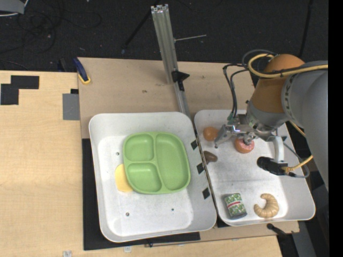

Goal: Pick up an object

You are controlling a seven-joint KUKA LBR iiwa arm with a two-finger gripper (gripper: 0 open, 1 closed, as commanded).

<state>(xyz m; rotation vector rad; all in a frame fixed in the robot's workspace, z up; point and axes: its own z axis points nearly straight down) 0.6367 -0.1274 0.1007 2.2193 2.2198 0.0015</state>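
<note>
Jaws poised over a red object in the right bin.
The red object (246, 145) is seen directly beneath the gripper (244, 137); whether the jaws are closed cannot be told.

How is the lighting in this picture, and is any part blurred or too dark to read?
In the camera view the light is even and soft: the two white bins look bright with little glare, the green tray and croissant are fairly sharp, the floor beyond the bench is nearly black, and the gripper region is cluttered and slightly blurred, so fine details there stay unclear.
</note>
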